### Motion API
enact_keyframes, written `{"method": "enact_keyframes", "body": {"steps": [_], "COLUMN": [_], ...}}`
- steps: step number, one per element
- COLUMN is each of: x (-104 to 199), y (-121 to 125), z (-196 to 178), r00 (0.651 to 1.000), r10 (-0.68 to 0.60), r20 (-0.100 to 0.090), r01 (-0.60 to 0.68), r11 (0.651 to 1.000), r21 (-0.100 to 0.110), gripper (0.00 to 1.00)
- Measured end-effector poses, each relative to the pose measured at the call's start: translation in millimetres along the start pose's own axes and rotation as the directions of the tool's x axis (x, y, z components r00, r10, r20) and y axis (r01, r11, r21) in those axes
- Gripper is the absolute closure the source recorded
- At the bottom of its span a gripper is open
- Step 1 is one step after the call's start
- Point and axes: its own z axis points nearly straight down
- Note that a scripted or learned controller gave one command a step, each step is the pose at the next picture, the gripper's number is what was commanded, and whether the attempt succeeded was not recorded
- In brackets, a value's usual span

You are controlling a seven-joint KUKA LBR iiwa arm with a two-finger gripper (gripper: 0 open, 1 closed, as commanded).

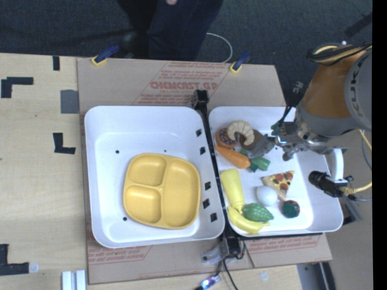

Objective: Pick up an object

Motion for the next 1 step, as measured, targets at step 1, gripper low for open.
{"method": "enact_keyframes", "body": {"steps": [1], "x": [3.6], "y": [-11.1], "z": [53.0], "r00": [1.000], "r10": [0.000], "r20": [-0.001], "r01": [0.000], "r11": [1.000], "r21": [0.002], "gripper": [0.00]}}
